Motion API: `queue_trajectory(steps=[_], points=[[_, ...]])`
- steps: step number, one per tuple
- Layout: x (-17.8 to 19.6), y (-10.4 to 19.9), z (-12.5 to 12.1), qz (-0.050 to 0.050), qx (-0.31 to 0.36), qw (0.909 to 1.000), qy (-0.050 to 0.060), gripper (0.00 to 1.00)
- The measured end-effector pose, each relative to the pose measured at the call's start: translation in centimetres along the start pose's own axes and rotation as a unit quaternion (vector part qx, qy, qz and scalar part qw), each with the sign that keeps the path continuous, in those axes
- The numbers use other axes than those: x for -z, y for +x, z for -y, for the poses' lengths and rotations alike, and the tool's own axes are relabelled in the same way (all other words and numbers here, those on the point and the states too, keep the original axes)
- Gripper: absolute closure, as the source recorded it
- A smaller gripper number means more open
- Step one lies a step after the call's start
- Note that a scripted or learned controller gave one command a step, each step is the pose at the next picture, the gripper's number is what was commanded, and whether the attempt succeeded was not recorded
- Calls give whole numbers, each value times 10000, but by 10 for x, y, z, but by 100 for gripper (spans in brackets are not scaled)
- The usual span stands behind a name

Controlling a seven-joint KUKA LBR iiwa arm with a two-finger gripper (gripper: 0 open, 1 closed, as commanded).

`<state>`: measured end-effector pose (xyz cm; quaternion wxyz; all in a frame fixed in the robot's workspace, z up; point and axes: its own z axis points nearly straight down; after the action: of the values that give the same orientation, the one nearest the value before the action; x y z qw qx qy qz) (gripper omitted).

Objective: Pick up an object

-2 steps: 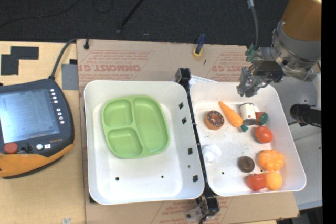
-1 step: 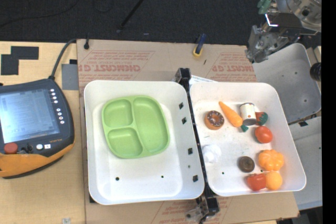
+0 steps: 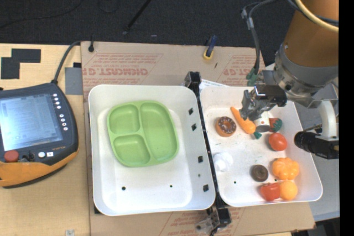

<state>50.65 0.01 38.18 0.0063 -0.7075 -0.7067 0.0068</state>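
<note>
Camera view, item one: I log the gripper (image 3: pixel 253 109) low in the right bin (image 3: pixel 310 188), just above the carrot (image 3: pixel 243 120); its opening I cannot tell. Nearby: ridged chocolate doughnut (image 3: pixel 225 126), glossy tomato (image 3: pixel 277 142). Left bin (image 3: pixel 105 185): green divided plate (image 3: pixel 142 133).

I have the arm (image 3: pixel 316 19) coming in from the right, its fat orange band high at the far right and the grey wrist (image 3: pixel 301 72) just below it. From there the wrist slants down and to the left. The hand (image 3: pixel 253 109) hangs at its end, dark and blocky, pointing down, low and left of the wrist. I can't make out from this angle how its fingers stand. A grey cable (image 3: pixel 253 25) loops off the arm's left side.
</note>
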Motion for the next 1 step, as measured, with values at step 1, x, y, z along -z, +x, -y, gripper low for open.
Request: queue_trajectory(steps=[1], points=[[-38,61,32,-6,33,10000,-43,100]])
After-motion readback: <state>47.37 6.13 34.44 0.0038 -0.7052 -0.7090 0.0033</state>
